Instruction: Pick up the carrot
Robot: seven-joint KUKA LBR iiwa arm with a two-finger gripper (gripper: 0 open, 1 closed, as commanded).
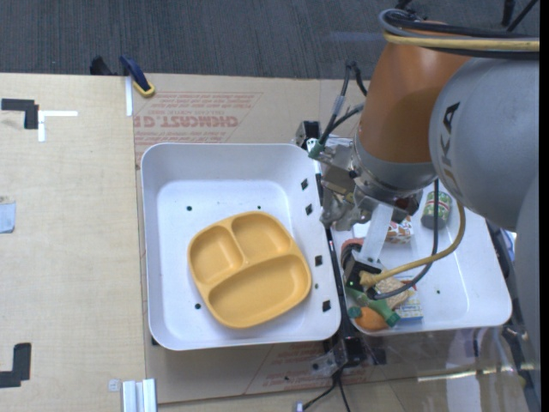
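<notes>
The carrot [371, 318] is a small orange thing with a green end, lying at the near left corner of the right bin [463, 303]. The arm comes in from the upper right and covers much of that bin. My gripper [353, 221] hangs low over the bin's left side, a little behind the carrot. Its fingertips are hidden among the wrist parts and the clutter.
The left bin [163, 230] holds a yellow divided plate [249, 269]. In the right bin a small green-labelled can [437, 209] stands at the back, a packet [400, 230] lies near the wrist, and a flat package [403, 303] lies beside the carrot.
</notes>
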